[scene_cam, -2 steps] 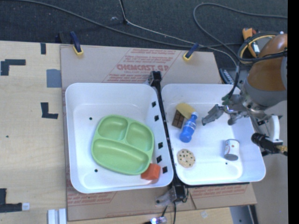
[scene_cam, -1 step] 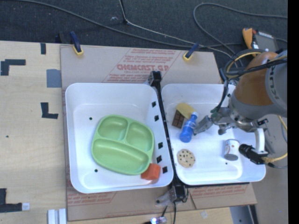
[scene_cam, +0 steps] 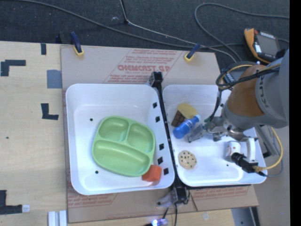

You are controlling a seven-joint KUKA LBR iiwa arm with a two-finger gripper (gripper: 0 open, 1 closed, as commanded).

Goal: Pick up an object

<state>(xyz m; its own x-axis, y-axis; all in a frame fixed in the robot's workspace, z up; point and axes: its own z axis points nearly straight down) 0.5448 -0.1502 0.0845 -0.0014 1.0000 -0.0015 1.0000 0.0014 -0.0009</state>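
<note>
Orange block [scene_cam: 152, 173] lies at left bin's [scene_cam: 75, 126] near edge; tool [scene_cam: 196, 134], state indeterminate, sits beside blue bottle [scene_cam: 186, 126] in right bin [scene_cam: 211, 175].

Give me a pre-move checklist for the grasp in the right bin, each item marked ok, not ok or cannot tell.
1. Gripper is over the right bin: ok.
2. A target lies next to the fingertips: ok, the blue bottle is right beside them.
3. Bottle is between the fingers: cannot tell from this slanted view.
4. Bottle is free of neighbours: not ok, the yellow and brown block touches it.
5. Cookie is out of the gripper's way: ok, it lies apart, nearer the front wall.
6. Left bin stays uninvolved: ok, the green plate and the orange piece sit across the divider.
</note>
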